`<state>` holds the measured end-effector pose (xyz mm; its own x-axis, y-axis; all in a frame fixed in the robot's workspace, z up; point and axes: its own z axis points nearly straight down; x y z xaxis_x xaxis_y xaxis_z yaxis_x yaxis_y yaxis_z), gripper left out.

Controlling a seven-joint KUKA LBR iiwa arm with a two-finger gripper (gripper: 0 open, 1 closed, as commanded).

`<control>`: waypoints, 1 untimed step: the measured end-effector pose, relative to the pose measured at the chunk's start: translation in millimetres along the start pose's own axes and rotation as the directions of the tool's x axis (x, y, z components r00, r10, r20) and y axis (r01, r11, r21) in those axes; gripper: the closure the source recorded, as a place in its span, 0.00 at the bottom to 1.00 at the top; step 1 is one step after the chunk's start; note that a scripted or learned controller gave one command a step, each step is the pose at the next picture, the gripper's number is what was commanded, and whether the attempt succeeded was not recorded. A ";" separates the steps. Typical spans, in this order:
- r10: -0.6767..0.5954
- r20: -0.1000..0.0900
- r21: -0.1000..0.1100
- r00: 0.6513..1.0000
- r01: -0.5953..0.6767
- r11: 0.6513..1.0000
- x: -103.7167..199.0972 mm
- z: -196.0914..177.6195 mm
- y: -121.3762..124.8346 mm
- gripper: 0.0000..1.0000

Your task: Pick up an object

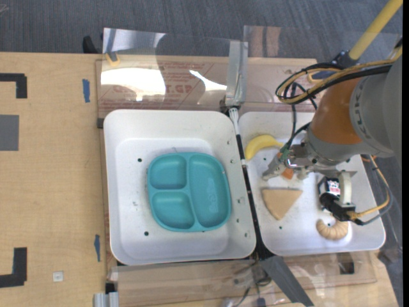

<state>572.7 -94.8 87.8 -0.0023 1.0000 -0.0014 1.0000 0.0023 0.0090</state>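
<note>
Reaching in from the right, the grey arm with the orange band point(342, 117) is hanging its end effector point(285, 165) low in the right-hand shallow white bin point(370, 235); I cannot tell its state. Just below it is lying the tan wedge-shaped slice point(281, 201), tip pointing toward the near rim.

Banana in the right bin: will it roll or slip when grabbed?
The banana is curved, so it would likely pivot rather than roll. Its skin looks smooth and glossy, possibly slippery. It lies close to the bin wall, which may crowd the end effector.
</note>
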 end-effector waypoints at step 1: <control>0.000 0.001 -0.005 1.000 0.000 1.000 0.3 -11.7 1.6 1.00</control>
<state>574.2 -94.5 99.6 -0.0026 1.0000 -0.0022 0.9999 0.0026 0.0142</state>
